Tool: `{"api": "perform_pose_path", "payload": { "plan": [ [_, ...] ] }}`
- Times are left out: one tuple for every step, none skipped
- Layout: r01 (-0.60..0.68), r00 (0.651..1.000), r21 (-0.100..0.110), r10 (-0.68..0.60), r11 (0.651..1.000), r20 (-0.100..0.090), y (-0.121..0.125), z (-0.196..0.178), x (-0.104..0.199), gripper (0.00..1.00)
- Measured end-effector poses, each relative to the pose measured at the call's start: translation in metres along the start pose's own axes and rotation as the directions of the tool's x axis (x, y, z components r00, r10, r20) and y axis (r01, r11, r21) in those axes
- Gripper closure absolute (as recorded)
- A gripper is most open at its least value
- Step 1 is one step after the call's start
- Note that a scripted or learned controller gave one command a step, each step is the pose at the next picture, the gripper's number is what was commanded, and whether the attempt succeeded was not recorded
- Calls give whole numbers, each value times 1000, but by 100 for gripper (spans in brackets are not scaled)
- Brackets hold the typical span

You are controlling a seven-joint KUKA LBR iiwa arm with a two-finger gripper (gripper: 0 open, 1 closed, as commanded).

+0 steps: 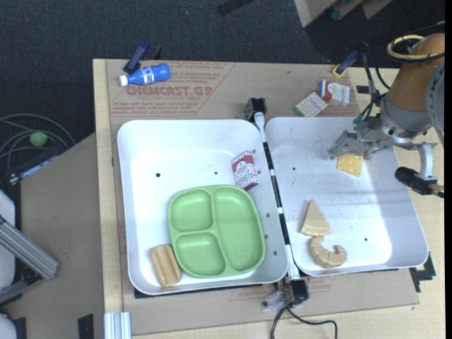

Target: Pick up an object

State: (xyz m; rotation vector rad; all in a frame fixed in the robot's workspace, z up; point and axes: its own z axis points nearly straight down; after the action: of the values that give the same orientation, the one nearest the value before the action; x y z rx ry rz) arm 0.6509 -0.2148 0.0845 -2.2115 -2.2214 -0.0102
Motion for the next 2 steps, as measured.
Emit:
{"api": "perform_pose_path", "payload": {
  "plan": [
    [-3,1000,-2,3,1000,9,-23,-58,33,0],
    [-5,1000,2,5,1000,9,-60,-34,21,0]
  ]
}}
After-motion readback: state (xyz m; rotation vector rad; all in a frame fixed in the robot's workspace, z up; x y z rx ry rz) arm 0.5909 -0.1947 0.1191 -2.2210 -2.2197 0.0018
